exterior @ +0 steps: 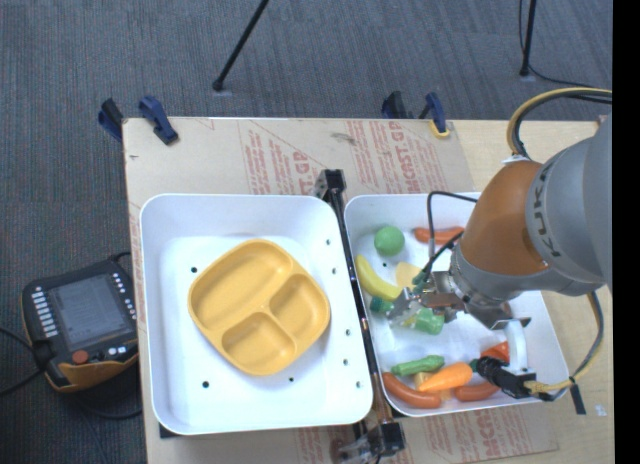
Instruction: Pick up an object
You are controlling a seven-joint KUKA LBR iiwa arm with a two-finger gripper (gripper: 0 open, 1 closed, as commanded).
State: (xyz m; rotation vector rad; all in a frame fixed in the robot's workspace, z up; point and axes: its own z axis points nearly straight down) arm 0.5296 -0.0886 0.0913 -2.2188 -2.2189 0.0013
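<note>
We can't tell the gripper's [413, 309] state; let's centre it on the green piece [428, 323] beside the banana [376, 279] before closing.

robotics laboratory test cell. a grey industrial arm with an orange band [510, 227] reaches over a cardboard-covered surface [290, 152] held down by blue clamps [158, 117]; two shallow white bins [160, 252] sit side by side on it. a handheld teach pendant [80, 322] lies on grey carpet [100, 42], tripod legs [250, 22] stand behind, and toy plastic foods [430, 377] serve as test items
</note>
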